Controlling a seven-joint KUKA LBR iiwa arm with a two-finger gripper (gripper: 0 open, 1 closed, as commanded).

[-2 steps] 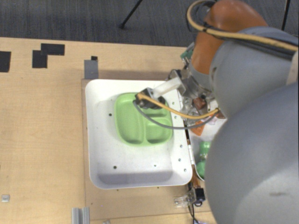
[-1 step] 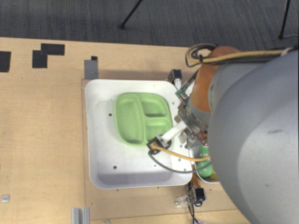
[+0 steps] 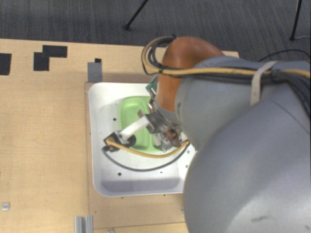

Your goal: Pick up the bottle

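The gripper [image 3: 163, 136] hangs low inside the white bin [image 3: 99, 144], over the right side of the green bottle [image 3: 132, 111]; whether it grips anything cannot be told.

The surface [image 3: 43, 140] is a flat panel of pale wood, seen from above at a slant. A shallow white bin [image 3: 131, 181] with rounded corners is set directly on it, its sides roughly parallel to the panel's edges. A small grey block [image 3: 95, 72] is located just beside the bin's far left corner. Black angular patches [image 3: 48, 56] are marked along the far edge, well apart from the bin, and a further one [image 3: 4, 63] is cut by the left border. A small grey item [image 3: 5, 206] is found near the front left, and a ribbed metal piece [image 3: 83, 223] at the front edge, just below the bin's near left corner.
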